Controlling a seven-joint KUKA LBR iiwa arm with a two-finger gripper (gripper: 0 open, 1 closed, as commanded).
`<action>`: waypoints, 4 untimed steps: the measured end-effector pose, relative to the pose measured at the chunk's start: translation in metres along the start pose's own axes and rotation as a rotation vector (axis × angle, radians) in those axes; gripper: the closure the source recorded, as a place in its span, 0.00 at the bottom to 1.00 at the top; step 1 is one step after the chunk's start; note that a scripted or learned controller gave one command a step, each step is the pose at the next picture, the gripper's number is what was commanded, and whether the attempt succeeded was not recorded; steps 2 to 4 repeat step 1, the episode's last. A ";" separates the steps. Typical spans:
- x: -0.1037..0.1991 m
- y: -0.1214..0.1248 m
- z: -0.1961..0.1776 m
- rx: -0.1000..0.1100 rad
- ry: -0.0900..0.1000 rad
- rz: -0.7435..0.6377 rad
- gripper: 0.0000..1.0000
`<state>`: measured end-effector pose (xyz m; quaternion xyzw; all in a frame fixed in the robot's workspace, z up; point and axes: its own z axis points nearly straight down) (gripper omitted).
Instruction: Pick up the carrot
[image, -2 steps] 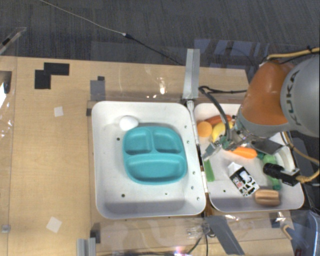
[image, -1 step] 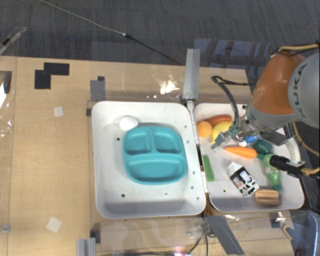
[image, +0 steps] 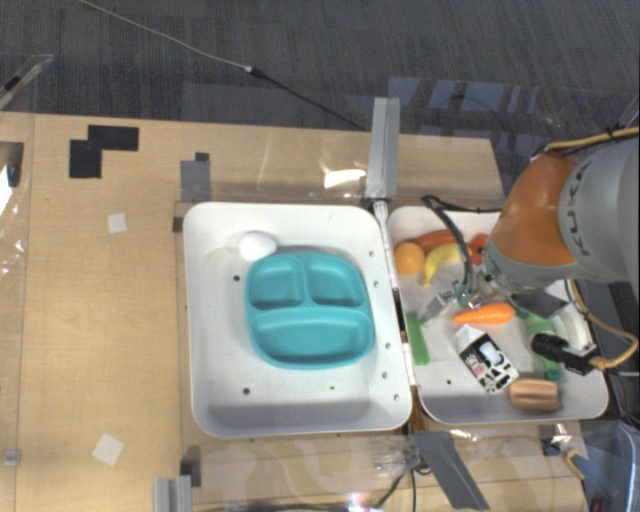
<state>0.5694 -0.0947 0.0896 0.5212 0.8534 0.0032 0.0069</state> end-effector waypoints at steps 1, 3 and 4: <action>0.021 -0.060 -0.001 -0.001 0.000 0.226 0.00; 0.021 -0.060 -0.001 -0.001 0.000 0.226 0.00; 0.021 -0.060 -0.001 -0.001 0.000 0.226 0.00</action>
